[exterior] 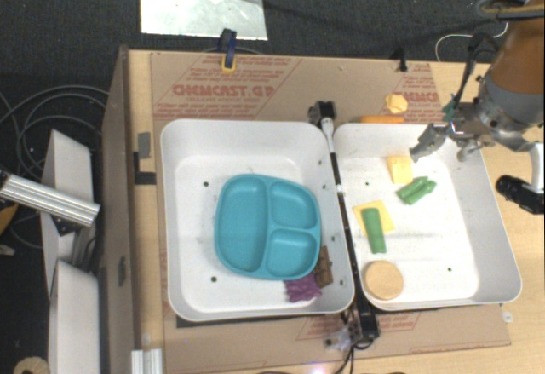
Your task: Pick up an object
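My gripper (444, 147) hangs over the far right part of the right bin (477, 236), open, with nothing between its fingers. One finger (423, 145) points down-left toward a yellow block (399, 169) just below it. A green pod-like piece (415, 190) lies beside the block. Nearer the bin's middle, a green stick (373, 229) rests on a flat yellow piece (381, 213). A round tan disc (384, 279) sits at the bin's near left corner.
The left bin (192, 193) holds a teal divided plate (268, 226), with a purple piece (299, 289) and a brown piece (324, 270) at its near right corner. An orange stick (382, 118) lies on the right bin's far rim; a yellow lump (396, 102) sits on the cardboard behind.
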Tool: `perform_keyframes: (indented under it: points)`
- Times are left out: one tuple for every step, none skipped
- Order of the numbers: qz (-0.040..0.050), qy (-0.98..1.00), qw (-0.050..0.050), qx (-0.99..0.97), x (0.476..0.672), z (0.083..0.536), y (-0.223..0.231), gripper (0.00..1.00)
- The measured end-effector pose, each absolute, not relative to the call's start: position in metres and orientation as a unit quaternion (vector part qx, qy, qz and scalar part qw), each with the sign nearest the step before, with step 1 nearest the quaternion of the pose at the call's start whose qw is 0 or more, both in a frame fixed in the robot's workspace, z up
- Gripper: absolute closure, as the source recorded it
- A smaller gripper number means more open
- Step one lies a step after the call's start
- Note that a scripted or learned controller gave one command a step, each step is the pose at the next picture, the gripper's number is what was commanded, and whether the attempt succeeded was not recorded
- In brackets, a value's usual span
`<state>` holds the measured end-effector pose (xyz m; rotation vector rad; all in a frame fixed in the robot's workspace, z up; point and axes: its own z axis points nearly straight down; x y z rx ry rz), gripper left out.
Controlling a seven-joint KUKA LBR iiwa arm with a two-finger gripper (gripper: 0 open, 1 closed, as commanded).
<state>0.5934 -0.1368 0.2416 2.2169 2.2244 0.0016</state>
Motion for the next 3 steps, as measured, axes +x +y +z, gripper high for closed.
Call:
perform_keyframes:
  points:
    - [-0.0022,0.707,-0.003,0.707,0.593,0.137,-0.159,0.0]
    - [0.0007,0.709,0.002,0.705,0.622,0.083,-0.163,0.0]
    - [-0.0006,0.707,-0.001,0.707,0.592,0.084,-0.16,0.0]
